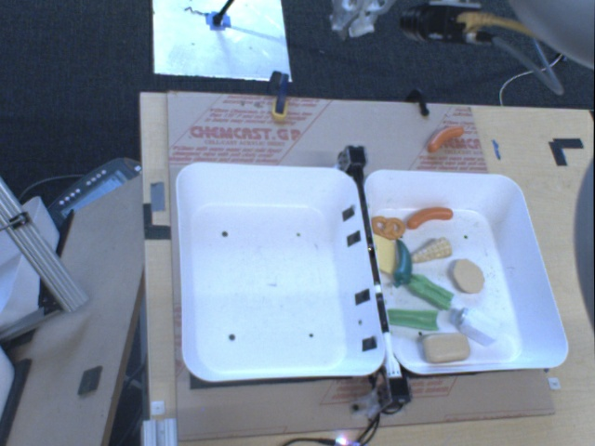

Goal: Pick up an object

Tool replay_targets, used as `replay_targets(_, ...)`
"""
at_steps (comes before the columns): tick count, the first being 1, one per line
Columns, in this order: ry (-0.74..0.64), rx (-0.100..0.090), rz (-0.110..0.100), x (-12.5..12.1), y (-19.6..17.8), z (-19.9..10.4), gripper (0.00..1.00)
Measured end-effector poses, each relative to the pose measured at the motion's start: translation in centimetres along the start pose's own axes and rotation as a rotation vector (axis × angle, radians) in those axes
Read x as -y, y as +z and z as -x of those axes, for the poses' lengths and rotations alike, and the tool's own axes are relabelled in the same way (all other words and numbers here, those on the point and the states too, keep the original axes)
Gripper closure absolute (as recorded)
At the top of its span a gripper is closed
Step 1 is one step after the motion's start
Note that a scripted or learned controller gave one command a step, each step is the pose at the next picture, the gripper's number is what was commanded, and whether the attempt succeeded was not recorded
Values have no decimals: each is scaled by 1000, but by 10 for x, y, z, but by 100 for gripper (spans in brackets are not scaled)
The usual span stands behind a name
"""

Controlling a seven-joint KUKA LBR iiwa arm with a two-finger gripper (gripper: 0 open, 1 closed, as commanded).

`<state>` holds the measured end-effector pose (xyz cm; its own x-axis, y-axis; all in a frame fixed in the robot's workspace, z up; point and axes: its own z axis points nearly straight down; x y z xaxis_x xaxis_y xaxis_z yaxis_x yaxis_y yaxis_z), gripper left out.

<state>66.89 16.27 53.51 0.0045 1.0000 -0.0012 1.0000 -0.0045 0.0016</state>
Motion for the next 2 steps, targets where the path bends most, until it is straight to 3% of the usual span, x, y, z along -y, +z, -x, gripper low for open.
replay_targets(1, 0, 3, -18, 45, 244, 84, 100)
replay_targets(2, -12, -3, 1, 0, 256, 24, 100)
